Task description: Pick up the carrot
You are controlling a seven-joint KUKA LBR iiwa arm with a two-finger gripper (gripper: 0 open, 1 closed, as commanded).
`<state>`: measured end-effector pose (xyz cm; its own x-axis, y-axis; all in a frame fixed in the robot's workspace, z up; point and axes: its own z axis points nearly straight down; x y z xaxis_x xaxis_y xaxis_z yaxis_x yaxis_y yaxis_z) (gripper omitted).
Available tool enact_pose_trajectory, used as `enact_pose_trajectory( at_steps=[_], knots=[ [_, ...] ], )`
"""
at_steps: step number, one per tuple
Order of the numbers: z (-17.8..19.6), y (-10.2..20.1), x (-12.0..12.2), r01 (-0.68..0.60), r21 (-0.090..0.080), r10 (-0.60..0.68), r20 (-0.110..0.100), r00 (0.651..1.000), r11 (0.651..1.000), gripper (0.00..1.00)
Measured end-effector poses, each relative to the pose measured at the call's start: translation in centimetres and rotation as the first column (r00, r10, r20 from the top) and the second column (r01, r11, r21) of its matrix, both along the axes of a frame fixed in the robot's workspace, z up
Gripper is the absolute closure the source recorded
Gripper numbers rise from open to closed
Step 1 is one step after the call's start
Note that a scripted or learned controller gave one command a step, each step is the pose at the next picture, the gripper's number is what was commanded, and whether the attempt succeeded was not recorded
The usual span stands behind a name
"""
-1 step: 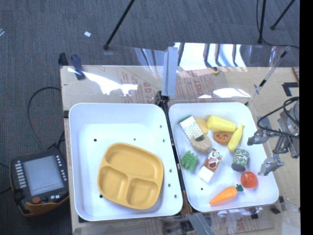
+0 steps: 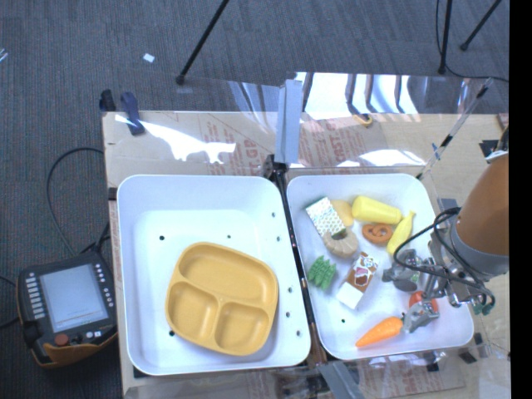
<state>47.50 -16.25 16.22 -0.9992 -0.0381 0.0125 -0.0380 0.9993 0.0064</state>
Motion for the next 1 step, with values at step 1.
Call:
enact_pose_trajectory(
  at_steps=[1],
  knots=[
    [-5.18, 2.71, 0.82, -0.226, -0.012, 0.226, 0.025, 0.974, 0.974, 0.00]
  ],
)
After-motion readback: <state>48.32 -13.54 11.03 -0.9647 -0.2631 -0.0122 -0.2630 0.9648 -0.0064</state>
